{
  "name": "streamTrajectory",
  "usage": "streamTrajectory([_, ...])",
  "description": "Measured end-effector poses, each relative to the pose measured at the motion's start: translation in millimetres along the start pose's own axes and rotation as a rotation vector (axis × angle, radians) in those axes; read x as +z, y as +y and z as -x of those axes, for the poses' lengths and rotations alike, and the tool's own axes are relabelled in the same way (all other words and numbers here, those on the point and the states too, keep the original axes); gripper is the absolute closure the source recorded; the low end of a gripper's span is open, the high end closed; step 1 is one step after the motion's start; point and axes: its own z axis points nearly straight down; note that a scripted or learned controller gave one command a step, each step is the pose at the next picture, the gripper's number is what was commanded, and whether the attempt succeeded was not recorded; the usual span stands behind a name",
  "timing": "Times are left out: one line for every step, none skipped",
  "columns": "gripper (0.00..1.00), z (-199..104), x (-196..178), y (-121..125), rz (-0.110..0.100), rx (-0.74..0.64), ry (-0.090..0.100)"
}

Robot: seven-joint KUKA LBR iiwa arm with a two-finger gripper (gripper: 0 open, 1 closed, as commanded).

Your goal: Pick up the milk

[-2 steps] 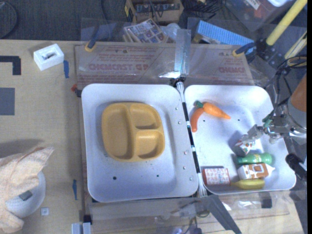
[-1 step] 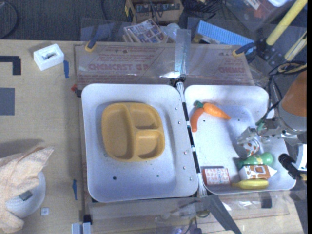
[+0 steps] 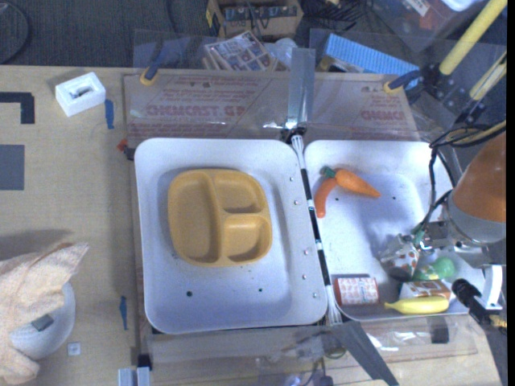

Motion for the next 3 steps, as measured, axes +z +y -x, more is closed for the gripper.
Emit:
streamTrajectory([1.00, 2.4, -11.7, 1.7, 0.008, 0.004, -0.004])
streamTrajectory([0.00, 2.4, -11.4, 1.4, 0.007, 0.004, -0.004])
streamTrajectory([0.00, -40.1, -0.4, -16.1, 0.001, -0.080, -0.003])
